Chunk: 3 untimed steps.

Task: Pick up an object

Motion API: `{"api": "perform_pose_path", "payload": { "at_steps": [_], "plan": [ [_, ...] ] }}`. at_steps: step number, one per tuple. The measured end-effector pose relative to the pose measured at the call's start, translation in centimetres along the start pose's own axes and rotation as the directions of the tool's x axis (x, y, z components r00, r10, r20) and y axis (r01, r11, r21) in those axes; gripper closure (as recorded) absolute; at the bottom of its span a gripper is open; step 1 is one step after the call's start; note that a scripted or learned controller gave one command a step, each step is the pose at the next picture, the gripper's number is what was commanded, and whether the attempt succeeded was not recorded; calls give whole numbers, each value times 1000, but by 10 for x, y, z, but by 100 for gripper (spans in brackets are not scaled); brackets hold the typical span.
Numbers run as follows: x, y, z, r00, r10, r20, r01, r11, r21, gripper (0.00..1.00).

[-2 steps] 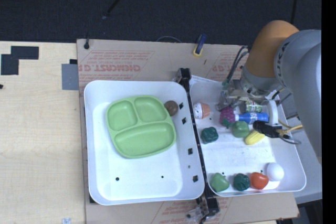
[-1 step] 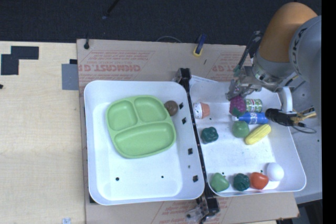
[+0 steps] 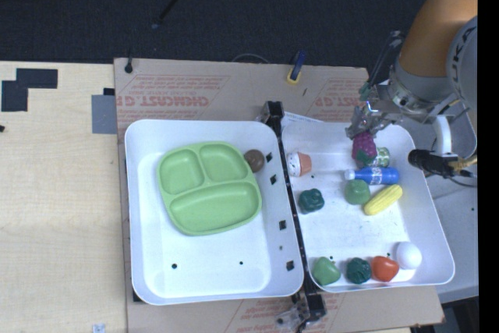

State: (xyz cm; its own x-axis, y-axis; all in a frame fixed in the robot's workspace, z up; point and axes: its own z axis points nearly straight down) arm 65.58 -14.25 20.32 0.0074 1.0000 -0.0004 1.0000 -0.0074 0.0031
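Jaws (image 3: 363,123) positioned directly above purple grape-like toy (image 3: 363,146) at far edge of right bin (image 3: 437,234); opening state cannot be determined. Risk: slip on rounded surface, or collision with adjacent blue marker (image 3: 373,176) and can (image 3: 382,158).

One fixed camera high above the bench, slanted down over both white bins (image 3: 148,168), arm (image 3: 437,43) at right.

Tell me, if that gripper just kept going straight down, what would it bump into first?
Most likely the purple toy right under the gripper; depth is hard to judge from this slanted view.
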Motion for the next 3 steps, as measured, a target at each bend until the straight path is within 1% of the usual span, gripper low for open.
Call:
{"api": "perform_pose_path", "payload": {
  "at_steps": [1,2,3],
  "plan": [
    [-2,0,-26,1000,-1,-1,1,1000,1,100],
    [18,-44,-15,1000,-2,-2,2,1000,9,100],
    [40,-99,-27,1000,-2,-3,2,1000,9,100]
  ]
}}
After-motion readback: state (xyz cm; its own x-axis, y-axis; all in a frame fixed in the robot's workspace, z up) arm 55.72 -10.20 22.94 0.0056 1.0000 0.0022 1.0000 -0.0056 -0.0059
